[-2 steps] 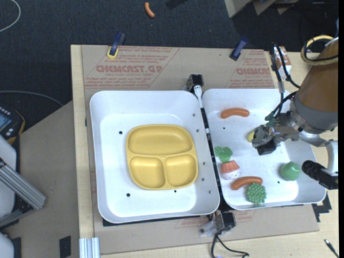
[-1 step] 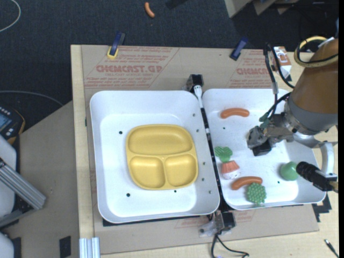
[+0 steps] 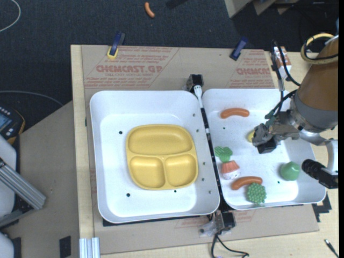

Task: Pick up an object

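Arm: cut off by the right picture edge; only the orange band and grey wrist section show. Gripper: a dark mass over the right bin, finger position indeterminable. A small yellow object is mostly hidden behind the gripper, identity indeterminable. Right bin's far-right rim is covered by the arm. Blue-and-yellow device: cut off at the left edge.
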